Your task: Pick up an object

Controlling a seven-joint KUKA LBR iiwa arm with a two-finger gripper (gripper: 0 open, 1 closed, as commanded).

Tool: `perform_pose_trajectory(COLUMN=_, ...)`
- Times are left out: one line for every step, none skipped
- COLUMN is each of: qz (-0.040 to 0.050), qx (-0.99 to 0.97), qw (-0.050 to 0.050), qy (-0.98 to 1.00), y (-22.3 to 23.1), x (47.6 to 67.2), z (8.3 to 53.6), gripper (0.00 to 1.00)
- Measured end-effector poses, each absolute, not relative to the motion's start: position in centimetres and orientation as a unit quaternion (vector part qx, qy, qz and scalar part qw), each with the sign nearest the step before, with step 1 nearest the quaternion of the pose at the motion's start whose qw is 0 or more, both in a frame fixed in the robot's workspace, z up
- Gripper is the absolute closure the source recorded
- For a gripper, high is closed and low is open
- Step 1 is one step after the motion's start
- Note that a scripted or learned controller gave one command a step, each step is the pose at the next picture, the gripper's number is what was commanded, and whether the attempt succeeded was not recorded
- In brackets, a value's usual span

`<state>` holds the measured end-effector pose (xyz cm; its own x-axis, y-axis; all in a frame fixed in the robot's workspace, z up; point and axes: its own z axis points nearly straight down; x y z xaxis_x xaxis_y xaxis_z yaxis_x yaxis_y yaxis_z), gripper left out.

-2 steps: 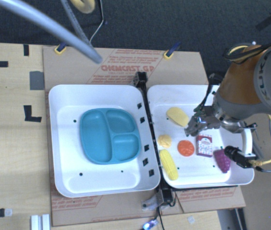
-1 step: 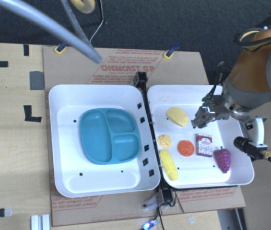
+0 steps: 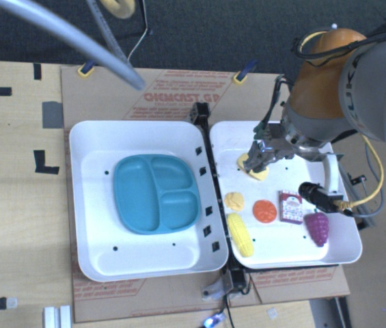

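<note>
We see the end effector [image 3: 259, 161] low over the upper-left part of the right bin [image 3: 343, 255], its dark fingers closed down around a small pale-yellow piece [image 3: 254, 169]. The piece sits between the fingertips, but the view is steep and the wrist shadows it, so we judge the hold as likely rather than certain; we cannot tell whether the piece is off the bin floor or resting on it.

The main risk, as we read it, is a shallow pinch. Only the upper edge of the yellow piece seems caught, most of it showing below and to the left of the fingertips. If the arm lifts quickly, the piece could pivot and slip out, dropping back into the bin.

A second risk lies in the neighbours. Just below the end effector is a small yellow-orange round thing [image 3: 233, 200], with an orange fruit [image 3: 265, 211] beside it and a corn cob [image 3: 240, 234] further below. Lower right of the end effector are a red packet [image 3: 291, 206] and a purple grape bunch [image 3: 317, 227]. A dropped piece could roll among them and be harder to reach.

The bin divider [image 3: 206, 159] stands near the end effector's left; a sideways swing while low could clip it. The blue plate [image 3: 156, 193] in the left bin [image 3: 90, 142] is well apart.
</note>
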<state>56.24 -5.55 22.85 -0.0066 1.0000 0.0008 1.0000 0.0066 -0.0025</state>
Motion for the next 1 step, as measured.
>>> perform_pose_trajectory(qz=0.0001, qx=-0.705, qw=0.001, qy=-0.71, y=-0.96, x=58.85, z=23.59, gripper=1.0)
